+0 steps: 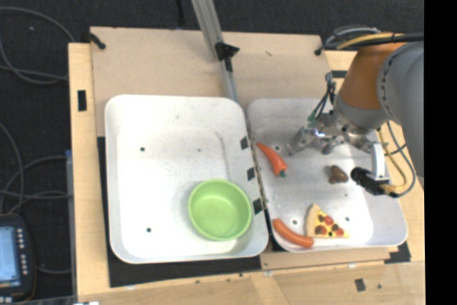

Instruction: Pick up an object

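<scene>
The gripper (pixel 314 139) is hanging over the upper part of the right bin (pixel 285 114), reaching in under the grey arm (pixel 400 93) with its orange band. Its two metal fingers (pixel 298 143) are standing apart, splayed out toward the left and downward, and nothing is sitting between them; they are hovering over bare white floor.

Nearest to the gripper, one small brown lump (pixel 338 173) is lying just below and to its right on the bin floor, apart from the fingers. To the left, one carrot (pixel 272 158) with a green tip is lying at a slant close to the wall between the bins. At the front of the same bin, one pizza slice (pixel 325 223) is resting with its point turned upward, and one sausage (pixel 292 233) is lying just beside it to the left, against the front corner. That is making four loose things in the right bin.

The left bin (pixel 157 132) is holding one green bowl (pixel 220 208), sitting upright near its front right corner. Both bins are resting side by side on one bench (pixel 157 61), with one metal pole (pixel 203 3) slanting up behind them
</scene>
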Controlling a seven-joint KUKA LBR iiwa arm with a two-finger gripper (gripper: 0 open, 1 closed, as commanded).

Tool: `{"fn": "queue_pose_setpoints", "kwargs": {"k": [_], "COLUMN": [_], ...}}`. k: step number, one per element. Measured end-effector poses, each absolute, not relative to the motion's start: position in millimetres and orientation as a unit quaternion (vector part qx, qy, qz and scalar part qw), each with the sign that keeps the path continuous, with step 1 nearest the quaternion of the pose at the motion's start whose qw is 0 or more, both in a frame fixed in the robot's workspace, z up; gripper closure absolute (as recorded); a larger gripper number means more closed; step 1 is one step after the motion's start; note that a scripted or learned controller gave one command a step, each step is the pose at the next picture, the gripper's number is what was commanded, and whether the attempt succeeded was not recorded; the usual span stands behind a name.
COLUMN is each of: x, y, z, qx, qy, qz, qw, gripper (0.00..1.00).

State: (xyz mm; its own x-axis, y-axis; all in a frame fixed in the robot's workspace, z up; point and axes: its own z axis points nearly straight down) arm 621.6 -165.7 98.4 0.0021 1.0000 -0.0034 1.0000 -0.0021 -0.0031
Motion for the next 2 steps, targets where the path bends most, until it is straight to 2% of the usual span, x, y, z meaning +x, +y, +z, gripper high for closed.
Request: {"fn": "queue_pose_setpoints", "kwargs": {"k": [1,2], "x": [623.5,620.5], "y": [-166,-163], "z": [112,158], "qx": [0.709,0.708], "qy": [0.705,0.706], "qz": [0.0008,0.0023], "qw": [0.002,0.002], "gripper": [1.00,1.00]}}
